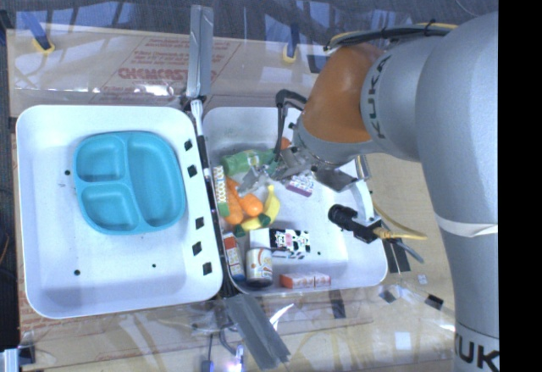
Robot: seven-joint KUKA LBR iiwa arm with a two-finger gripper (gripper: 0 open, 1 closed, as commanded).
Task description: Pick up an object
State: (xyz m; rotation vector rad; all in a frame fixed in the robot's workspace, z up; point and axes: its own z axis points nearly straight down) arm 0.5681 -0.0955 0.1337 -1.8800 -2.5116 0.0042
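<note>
The grey arm reaches in from the right, and its orange band sits over the far right part of the right bin. The gripper is low inside this bin, near the middle, just above the heap of things there. Whether it is open or closed cannot be told, as the metal parts blur into the clutter. Nothing can be seen held in it.

All the things to pick lie in the right bin. A green packet lies near the bin's left wall, just beside the gripper. Below it sit orange pieces, touching a yellow banana. A purple and white packet lies to the right of the gripper. A black and white patterned box lies nearer the front edge, with a small can beside it at the front left corner. A red and white box lies along the front wall. A slim carton stands against the left wall.

The left bin holds a blue divided plate, nearer its far edge.
</note>
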